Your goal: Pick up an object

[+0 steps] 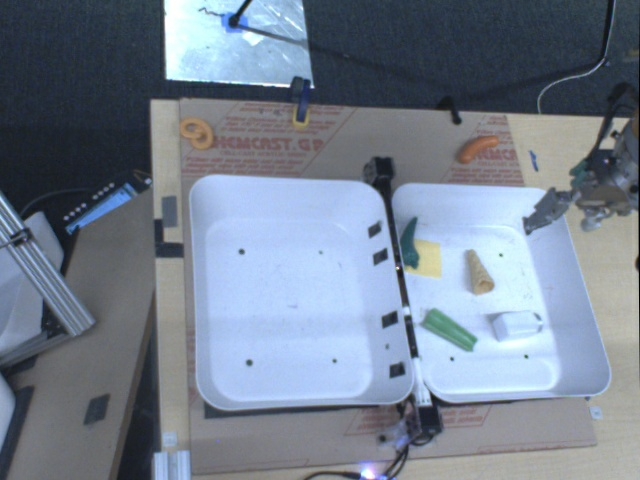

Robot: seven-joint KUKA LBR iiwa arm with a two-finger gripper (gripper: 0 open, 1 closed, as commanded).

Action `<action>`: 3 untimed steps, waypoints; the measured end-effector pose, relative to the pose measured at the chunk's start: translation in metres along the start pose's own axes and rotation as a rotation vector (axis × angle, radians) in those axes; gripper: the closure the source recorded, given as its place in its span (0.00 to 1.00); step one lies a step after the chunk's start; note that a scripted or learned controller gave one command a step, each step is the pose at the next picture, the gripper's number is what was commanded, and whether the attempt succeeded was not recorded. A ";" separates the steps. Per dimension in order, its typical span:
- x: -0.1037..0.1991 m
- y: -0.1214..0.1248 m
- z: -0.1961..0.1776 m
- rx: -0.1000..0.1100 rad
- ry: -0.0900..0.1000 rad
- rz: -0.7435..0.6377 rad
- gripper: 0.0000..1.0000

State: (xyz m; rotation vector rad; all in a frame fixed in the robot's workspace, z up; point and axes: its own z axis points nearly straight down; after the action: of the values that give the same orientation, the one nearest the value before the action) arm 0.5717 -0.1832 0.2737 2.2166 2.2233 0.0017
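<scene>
The right bin (575, 298) holds several small things. A dark green curved piece (408, 240) lies by its left wall, touching a yellow square (429, 259). A tan cone (480, 271) rests near the middle. Toward the front lie a bright green wedge (448, 329) and a white block (514, 324). My gripper (565, 214) hangs over the bin's far right corner, well apart from all of them, with nothing seen in it.
The left bin (215, 208) stands beside the right one, joined by a black hinge strip (392, 288). On the bench behind lie an orange sausage shape (478, 149), a tan ring (197, 132) and a yellow clamp (299, 106). A foil sheet (236, 28) lies beyond.
</scene>
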 end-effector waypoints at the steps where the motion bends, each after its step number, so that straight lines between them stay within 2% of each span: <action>1: 0.070 -0.020 0.161 0.015 0.007 -0.006 0.00; 2: 0.095 0.060 0.179 -0.006 -0.008 -0.005 0.00; 3: 0.095 0.058 0.168 -0.005 -0.002 0.000 1.00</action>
State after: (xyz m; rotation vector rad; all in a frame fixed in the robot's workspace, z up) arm 0.6294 -0.0883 0.1059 2.2133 2.2201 0.0046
